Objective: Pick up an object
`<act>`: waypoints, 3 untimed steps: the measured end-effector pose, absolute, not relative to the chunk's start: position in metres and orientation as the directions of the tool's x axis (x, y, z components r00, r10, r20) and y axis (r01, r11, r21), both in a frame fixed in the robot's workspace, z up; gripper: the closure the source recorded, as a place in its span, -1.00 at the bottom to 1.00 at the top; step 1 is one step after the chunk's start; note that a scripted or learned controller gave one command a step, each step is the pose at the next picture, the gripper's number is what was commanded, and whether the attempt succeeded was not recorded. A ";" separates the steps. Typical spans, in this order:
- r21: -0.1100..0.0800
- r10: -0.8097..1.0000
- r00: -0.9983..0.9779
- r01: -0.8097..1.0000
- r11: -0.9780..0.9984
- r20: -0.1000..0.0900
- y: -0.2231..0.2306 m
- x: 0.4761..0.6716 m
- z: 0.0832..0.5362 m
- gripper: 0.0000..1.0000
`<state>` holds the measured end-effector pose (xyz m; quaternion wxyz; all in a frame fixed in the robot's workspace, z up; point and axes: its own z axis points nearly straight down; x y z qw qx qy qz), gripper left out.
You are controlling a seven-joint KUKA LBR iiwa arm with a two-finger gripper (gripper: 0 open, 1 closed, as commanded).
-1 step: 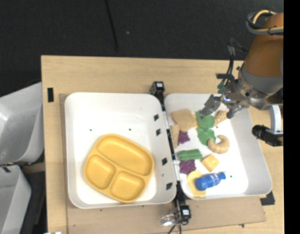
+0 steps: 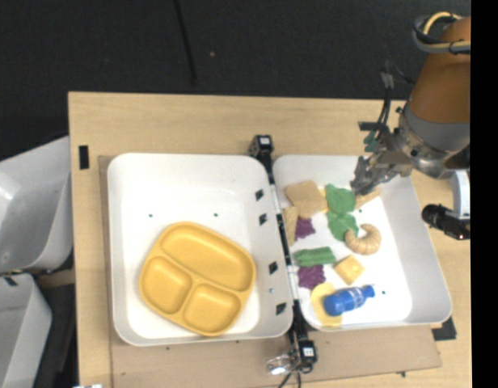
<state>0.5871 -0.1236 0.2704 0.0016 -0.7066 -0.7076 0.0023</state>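
The pincer (image 2: 366, 183) hangs low over the far part of the right bin (image 2: 419, 285), its fingers too dark and small to tell apart or together, its tip just over the green toy (image 2: 341, 200), with the croissant (image 2: 364, 238) nearer and the blue bottle (image 2: 347, 299) nearest.

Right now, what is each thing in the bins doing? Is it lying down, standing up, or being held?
Yellow tray: lying flat in the left bin, compartments up.
Blue bottle: lying on its side in the right bin.
Croissant: lying loose beside the green pieces.
Bread slice: lying flat.
End effector: low over the right bin by the green pieces; grip unclear.
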 end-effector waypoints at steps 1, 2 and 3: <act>-0.015 1.000 0.002 1.000 -0.002 0.001 -0.142 0.593 0.135 1.00; -0.004 1.000 -0.004 1.000 0.004 0.000 -0.116 0.633 0.096 1.00; -0.007 1.000 0.002 1.000 -0.002 -0.002 -0.087 0.628 0.135 1.00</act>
